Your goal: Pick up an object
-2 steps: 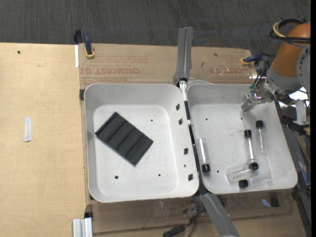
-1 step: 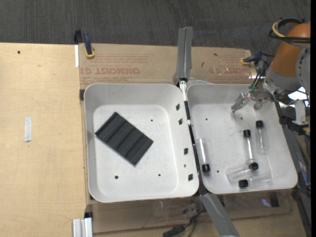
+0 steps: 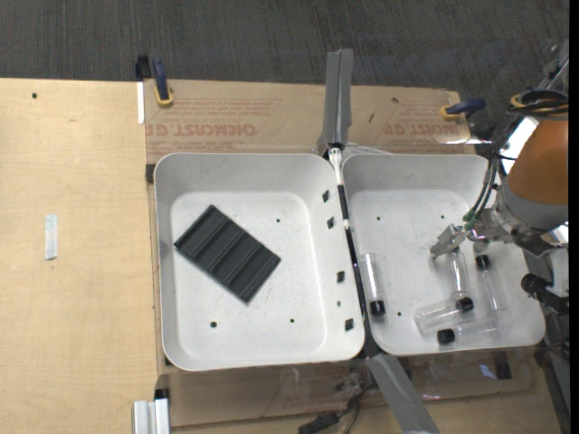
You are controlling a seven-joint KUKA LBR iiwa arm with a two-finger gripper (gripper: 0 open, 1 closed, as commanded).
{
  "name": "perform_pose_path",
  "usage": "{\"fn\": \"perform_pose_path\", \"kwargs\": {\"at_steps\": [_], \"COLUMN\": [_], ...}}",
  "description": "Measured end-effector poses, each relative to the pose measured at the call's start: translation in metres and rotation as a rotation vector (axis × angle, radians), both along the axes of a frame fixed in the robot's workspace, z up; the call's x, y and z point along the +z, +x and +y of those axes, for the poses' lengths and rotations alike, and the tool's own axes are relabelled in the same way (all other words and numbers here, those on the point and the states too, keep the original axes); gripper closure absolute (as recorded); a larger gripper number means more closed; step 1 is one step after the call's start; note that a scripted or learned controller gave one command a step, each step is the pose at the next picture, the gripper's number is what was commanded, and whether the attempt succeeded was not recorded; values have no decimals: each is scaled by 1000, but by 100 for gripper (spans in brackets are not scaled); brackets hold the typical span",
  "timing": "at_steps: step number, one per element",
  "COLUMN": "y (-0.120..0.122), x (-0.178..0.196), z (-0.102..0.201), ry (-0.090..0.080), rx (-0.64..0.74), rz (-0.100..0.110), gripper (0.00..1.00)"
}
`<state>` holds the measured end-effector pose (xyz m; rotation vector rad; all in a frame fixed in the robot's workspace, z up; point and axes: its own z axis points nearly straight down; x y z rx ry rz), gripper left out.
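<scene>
Camera view, single slanted look down on both bins.

Gripper (image 3: pixel 450 240): low inside the right bin (image 3: pixel 398 193), at its right-hand part, reached in from the arm (image 3: pixel 543 165) at the view's right. Whether it is apart or together cannot be told; nothing is seen clamped in it. Judged to be lowered here because the clear tubes lie close by.

Clear tubes with dark caps: a cluster (image 3: pixel 457 310) just below and right of the gripper, lying flat and overlapping, probably as they were tipped in. One more tube (image 3: pixel 371 286) lies apart along the bin's left wall. Any of these would serve as the object to pick up; transparent, round walls likely make them slippery.

Left bin (image 3: pixel 181 188): holds a dark ribbed slab (image 3: pixel 227 253), flat, at a diagonal, well apart from the gripper.

Bench: cardboard sheet (image 3: pixel 235 120) under the bins, held by clamps (image 3: pixel 161 87), presumably to keep it from shifting.
</scene>
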<state>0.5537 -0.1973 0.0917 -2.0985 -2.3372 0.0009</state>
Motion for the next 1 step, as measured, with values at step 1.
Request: {"fn": "perform_pose_path", "kwargs": {"at_steps": [1], "y": [0], "x": [9], "z": [-1], "ry": [0], "rx": [-4], "rz": [0], "gripper": [100]}}
